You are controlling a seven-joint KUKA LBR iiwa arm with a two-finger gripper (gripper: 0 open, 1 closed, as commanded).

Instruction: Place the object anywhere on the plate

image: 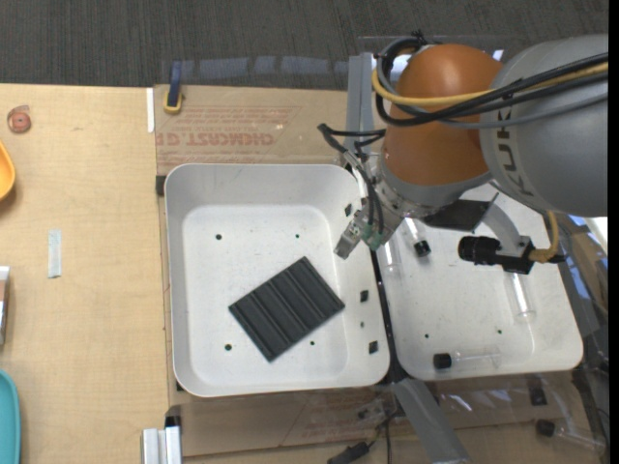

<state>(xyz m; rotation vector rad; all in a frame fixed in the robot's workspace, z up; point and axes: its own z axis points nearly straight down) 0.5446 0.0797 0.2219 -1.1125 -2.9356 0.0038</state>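
gripper at the left bin's right rim, its grip state i cannot tell; it risks missing the dark plate.

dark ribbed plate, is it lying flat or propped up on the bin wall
Flat. The plate lies on the floor of the left bin, turned at a slant, its edges apart from every wall.

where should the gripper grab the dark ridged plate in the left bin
Come from straight above and pinch the dark ridged plate across its shorter width. It lies flat and turned diagonally in the left bin, so the gripper would likely need to rotate to match its long edges.
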